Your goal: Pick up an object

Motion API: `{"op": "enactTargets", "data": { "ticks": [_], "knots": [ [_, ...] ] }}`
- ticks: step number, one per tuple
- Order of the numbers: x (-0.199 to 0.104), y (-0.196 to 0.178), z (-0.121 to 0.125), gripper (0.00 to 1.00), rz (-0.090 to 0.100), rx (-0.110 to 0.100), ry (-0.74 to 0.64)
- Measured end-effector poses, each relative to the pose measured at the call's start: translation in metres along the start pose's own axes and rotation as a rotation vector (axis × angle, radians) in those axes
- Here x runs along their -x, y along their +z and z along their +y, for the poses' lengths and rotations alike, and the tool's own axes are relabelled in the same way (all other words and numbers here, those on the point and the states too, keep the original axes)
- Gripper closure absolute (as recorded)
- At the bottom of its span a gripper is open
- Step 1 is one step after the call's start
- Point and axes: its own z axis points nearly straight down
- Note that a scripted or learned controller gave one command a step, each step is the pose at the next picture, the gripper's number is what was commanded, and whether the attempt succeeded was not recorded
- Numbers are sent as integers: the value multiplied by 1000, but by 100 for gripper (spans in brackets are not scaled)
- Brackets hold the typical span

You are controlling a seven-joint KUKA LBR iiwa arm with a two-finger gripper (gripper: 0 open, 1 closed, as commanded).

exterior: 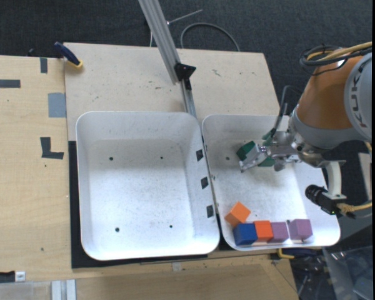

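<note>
The gripper (253, 157) reaches into the right bin (220, 129), near its far edge, with a green block (245, 149) held between its fingers. Along that bin's near edge sit an orange block (239, 212), a blue cube (244, 234), an orange cube (264, 230) and two purple cubes (290, 229).

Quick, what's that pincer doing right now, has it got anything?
Pincer: over the right bin, right beside a green block; whether it grips it cannot be told.
</note>
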Motion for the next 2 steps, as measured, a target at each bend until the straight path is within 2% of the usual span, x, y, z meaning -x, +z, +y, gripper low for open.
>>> {"op": "enactTargets", "data": {
  "ticks": [1, 2],
  "knots": [
    [-26, -76, -38, 0, 0, 7, -3],
    [20, -188, -47, 0, -3, 9, 2]
  ]
}}
